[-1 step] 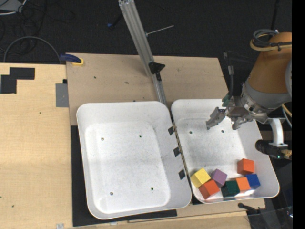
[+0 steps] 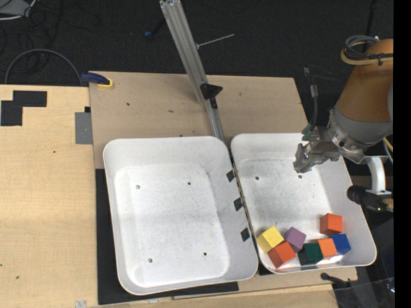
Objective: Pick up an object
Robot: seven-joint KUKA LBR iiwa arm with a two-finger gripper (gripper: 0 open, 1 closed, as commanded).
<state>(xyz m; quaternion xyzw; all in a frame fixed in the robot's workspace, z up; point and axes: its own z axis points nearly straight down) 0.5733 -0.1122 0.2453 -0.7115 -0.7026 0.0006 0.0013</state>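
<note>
A pale wooden bench (image 2: 38,191) fills the view's left and middle, with dark floor and loose cables behind it. On it sit two shallow white bins, side by side and touching: the left bin (image 2: 170,213) and the right bin (image 2: 282,172). A slanted aluminium rail (image 2: 191,56) runs down from the top toward the seam between them.

The grey arm (image 2: 363,101) reaches in from the right, partly cut off by the frame edge. Its gripper (image 2: 307,158) hangs over the right bin's upper area, well apart from the blocks; whether it is open or closed cannot be told, and nothing is visibly held.

The blocks cluster in the right bin's lower corner: red block (image 2: 331,223), orange-red block (image 2: 281,254), yellow block (image 2: 271,237), green block (image 2: 311,253), purple block (image 2: 296,237), orange block (image 2: 327,246), blue block (image 2: 341,243).
</note>
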